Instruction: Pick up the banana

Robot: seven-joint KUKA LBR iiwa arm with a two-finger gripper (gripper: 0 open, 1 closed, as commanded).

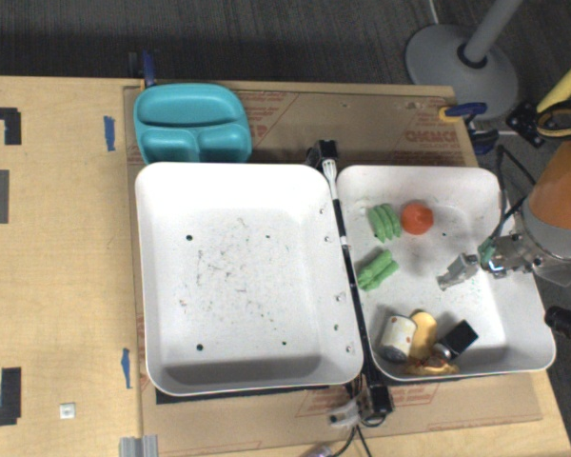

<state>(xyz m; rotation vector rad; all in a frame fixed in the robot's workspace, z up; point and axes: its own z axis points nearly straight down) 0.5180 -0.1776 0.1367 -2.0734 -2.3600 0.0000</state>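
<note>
Dark carpet (266,17) — round grey stand base (462,65).

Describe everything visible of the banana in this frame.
The banana is a yellow, curved piece lying flat near the front edge of the right bin. It looks like smooth plastic, with a brownish lower end. A white cylindrical object touches its left side, and a black block lies against its right.
</note>
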